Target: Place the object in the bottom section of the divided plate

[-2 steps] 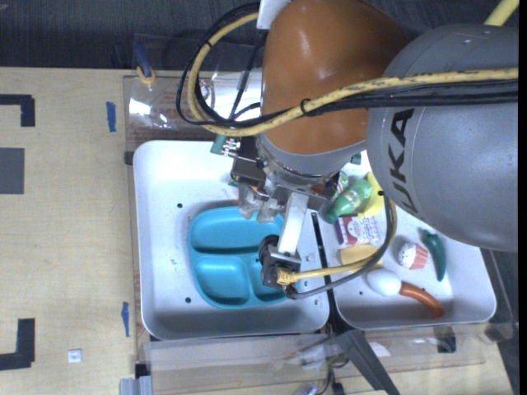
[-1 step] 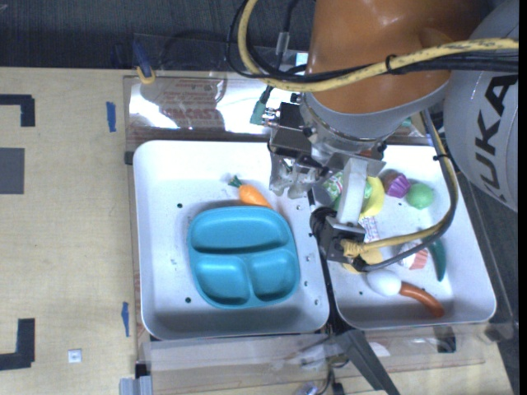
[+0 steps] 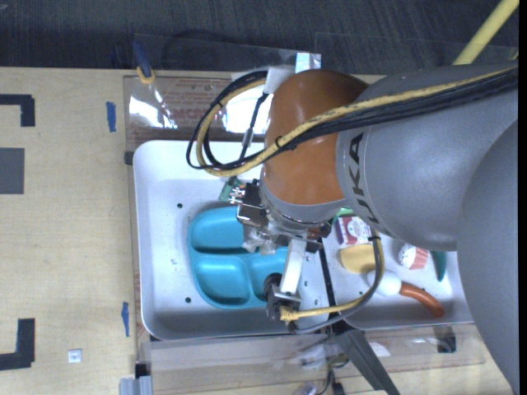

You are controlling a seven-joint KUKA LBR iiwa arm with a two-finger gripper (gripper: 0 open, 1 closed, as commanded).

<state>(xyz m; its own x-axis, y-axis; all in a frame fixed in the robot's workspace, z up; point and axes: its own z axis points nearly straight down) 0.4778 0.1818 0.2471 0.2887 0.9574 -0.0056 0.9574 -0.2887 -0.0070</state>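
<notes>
divided plate (image 3: 221,257), blue, sits in the left part of the white bin (image 3: 156,220). wrist covers its right side, so long axis unclear. tool (image 3: 265,239) over the plate, apart or together: can't tell. red-white packet (image 3: 356,230), yellow item (image 3: 358,258) and orange piece (image 3: 424,299) lie to its right.

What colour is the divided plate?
Turquoise blue; the divided plate shows best in the camera view.

One camera sits above the bench (image 3: 58,220) and looks down at a slant on the white bin (image 3: 156,220); the arm (image 3: 428,163) fills its right side, very near.
</notes>
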